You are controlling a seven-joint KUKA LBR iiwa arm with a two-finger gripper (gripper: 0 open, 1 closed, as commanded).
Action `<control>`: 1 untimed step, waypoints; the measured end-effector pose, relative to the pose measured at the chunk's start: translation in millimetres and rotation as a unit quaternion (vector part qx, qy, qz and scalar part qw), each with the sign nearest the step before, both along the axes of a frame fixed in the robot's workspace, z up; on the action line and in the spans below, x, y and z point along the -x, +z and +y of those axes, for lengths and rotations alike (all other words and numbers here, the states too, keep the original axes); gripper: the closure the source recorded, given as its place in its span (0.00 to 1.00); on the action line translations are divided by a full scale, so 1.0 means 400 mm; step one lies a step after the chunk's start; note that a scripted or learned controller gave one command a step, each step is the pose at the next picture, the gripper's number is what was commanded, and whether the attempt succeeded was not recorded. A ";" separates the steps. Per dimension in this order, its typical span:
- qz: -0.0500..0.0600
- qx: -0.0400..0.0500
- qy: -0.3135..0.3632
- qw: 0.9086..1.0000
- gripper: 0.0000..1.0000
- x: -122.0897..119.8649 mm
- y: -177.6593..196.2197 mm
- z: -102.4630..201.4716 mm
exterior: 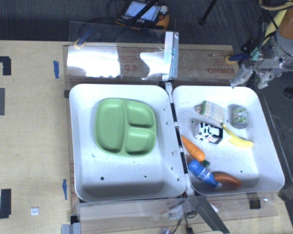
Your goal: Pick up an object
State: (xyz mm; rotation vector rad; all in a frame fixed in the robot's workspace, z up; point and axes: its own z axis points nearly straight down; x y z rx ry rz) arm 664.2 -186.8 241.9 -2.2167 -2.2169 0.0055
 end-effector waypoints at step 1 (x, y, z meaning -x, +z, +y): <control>0.001 0.000 -0.061 0.998 0.00 0.073 -0.013 0.066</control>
